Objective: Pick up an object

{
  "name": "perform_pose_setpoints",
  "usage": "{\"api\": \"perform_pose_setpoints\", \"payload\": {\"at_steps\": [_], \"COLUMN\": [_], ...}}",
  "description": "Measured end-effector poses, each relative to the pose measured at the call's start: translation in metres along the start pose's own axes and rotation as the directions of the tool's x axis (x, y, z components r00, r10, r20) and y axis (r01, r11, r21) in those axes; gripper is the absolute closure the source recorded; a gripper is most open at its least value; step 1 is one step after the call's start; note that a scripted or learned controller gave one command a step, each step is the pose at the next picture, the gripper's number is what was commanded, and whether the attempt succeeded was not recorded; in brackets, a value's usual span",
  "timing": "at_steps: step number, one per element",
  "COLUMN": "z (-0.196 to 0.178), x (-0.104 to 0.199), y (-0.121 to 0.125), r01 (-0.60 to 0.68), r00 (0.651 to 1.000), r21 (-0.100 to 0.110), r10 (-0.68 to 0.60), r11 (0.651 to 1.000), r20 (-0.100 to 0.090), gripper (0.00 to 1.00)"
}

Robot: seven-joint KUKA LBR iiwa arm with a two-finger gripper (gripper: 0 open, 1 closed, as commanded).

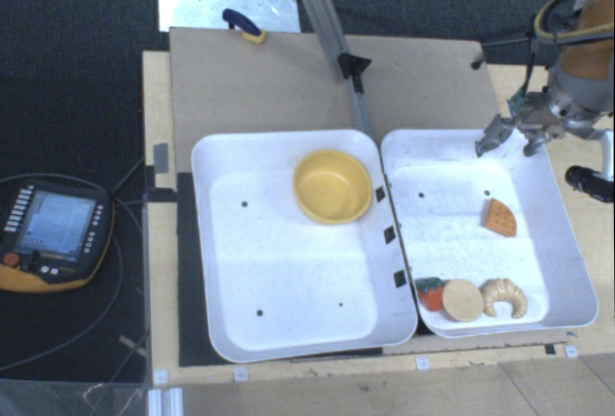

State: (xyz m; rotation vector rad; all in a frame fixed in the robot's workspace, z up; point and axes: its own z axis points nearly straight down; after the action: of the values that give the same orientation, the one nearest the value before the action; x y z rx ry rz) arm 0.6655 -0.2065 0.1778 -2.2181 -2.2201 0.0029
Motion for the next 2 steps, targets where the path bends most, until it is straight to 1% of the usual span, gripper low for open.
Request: {"api": "perform_pose_setpoints", "payload": {"at_steps": [1, 2], "z": [0.049, 0.089], "x": [-0.010, -0.009], "y": [-0.002, -0.002], "r01": [-0.001, 0.000], "r00": [1.000, 1.000], "r21": [-0.001, -0.001], "r10": [0.001, 0.000], "r11": [1.000, 1.000], "r20": [0.001, 0.000], "gripper": [0.00, 0.00]}}
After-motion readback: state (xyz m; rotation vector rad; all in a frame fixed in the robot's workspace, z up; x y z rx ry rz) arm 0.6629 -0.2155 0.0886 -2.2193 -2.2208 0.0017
